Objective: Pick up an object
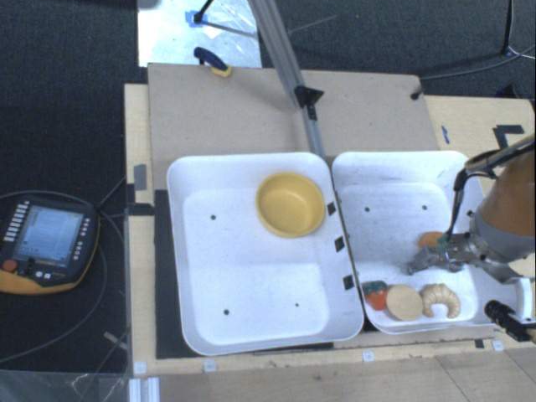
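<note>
- Dark carpet surrounds your counter (251,107); a teach pendant (46,245) lies on the floor at far left.
- Your left bin (201,308) holds a yellow bowl (291,204) near its far edge, with open floor in front of it.
- Your right bin (394,182) crowds a red item (374,294), round cracker (404,302) and croissant (441,299) along the near rim.
- Your arm (507,216) leans in from the right; the tool (423,260) sits low beside an orange piece (430,239). Its grip state cannot be told.
</note>
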`<move>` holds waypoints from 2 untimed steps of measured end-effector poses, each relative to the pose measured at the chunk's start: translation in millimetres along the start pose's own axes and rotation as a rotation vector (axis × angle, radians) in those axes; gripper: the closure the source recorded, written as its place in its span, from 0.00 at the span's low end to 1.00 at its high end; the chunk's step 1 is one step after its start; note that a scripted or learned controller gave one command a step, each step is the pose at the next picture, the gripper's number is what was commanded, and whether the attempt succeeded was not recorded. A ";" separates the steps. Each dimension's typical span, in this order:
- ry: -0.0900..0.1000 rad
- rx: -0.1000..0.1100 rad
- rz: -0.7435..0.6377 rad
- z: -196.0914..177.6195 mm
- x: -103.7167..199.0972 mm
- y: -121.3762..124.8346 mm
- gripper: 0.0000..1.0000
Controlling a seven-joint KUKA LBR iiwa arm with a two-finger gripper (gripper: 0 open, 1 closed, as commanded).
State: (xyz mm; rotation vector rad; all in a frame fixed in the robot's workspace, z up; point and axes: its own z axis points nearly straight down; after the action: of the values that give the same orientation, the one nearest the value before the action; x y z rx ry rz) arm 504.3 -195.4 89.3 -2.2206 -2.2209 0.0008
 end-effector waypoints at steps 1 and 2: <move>-0.001 -0.002 0.000 -11.5 -0.4 0.6 1.00; -0.001 -0.004 0.000 -53.6 -2.9 0.9 1.00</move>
State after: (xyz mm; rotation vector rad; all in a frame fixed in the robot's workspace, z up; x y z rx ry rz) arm 505.3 -198.3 142.9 -2.2232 -2.2241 -0.0025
